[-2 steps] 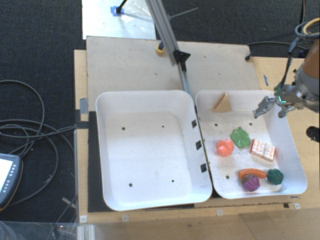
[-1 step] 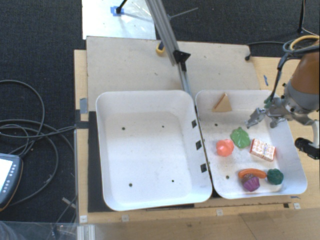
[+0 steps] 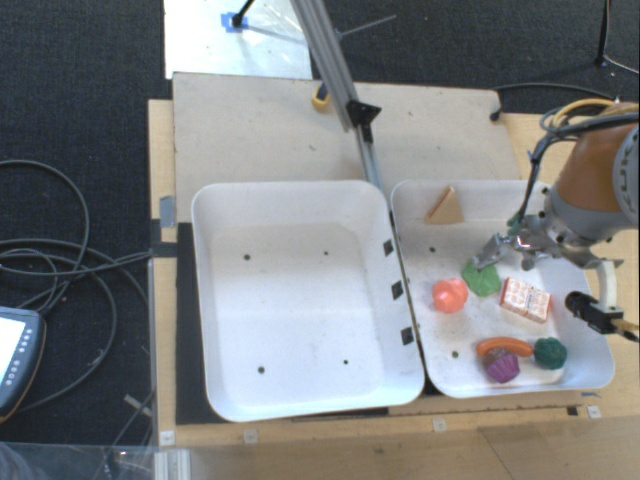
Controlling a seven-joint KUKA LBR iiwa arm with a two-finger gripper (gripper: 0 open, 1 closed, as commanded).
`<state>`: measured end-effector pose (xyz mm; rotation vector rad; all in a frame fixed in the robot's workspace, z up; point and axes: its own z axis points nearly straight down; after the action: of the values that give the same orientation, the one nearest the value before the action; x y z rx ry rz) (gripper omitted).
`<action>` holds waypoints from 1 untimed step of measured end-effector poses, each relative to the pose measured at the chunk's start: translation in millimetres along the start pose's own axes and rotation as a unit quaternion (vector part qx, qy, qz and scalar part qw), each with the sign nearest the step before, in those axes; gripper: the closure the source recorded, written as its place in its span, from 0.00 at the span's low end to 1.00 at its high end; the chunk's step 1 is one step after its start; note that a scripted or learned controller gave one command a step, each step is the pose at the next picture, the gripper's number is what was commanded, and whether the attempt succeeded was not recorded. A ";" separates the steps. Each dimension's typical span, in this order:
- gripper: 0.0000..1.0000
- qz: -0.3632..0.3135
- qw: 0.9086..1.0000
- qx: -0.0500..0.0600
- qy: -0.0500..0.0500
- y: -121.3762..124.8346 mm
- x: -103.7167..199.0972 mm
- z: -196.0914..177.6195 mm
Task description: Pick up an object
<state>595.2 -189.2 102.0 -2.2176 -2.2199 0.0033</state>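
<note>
Reaching in from the right, the grey-and-orange arm's jaws (image 3: 490, 257) are hanging over the green object (image 3: 483, 279) in the right bin (image 3: 600, 368); their grip is impossible to tell.

— How many bins?
— Two white bins (image 3: 290, 298).
— And objects?
— Seven, one of each: tan wedge (image 3: 446, 206), green piece (image 3: 483, 279), pink ball (image 3: 450, 295), waffle block (image 3: 525, 300), orange sausage (image 3: 504, 346), purple piece (image 3: 502, 367), dark green lump (image 3: 549, 352)

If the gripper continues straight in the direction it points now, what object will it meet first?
Most likely the green object: the gripper points down-left and its tip sits right at that piece. Height above it is unclear from this slanted view.
</note>
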 end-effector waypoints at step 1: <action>0.00 0.000 1.000 -0.002 -0.001 0.7 0.2 11.4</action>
<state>595.8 -189.0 90.6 -2.2205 -2.2231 0.0001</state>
